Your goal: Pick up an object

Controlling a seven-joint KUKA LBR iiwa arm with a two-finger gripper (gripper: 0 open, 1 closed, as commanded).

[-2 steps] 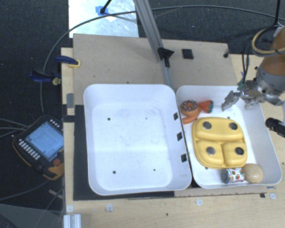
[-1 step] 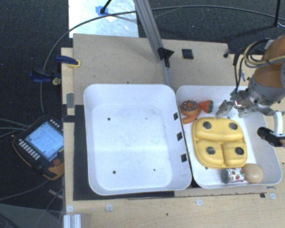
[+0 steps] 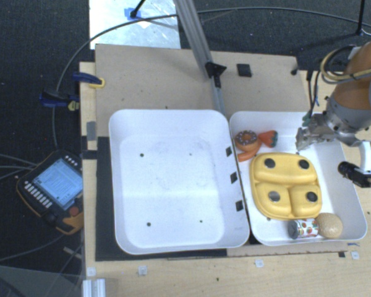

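Nearest the camera, at the right bin's (image 3: pixel 358 228) front edge, a small printed can (image 3: pixel 303 229) lies touching a tan ball (image 3: pixel 329 224). Just behind them sits a big yellow tray-shaped toy (image 3: pixel 285 184) with dark spots. Farther back, a round doughnut-like toy (image 3: pixel 247 140) rests beside an orange carrot (image 3: pixel 266 140). The gripper (image 3: pixel 308 135) hangs over the bin's back right part, near the yellow toy; how it is set I cannot tell. The left bin (image 3: pixel 120 184) stands alongside.
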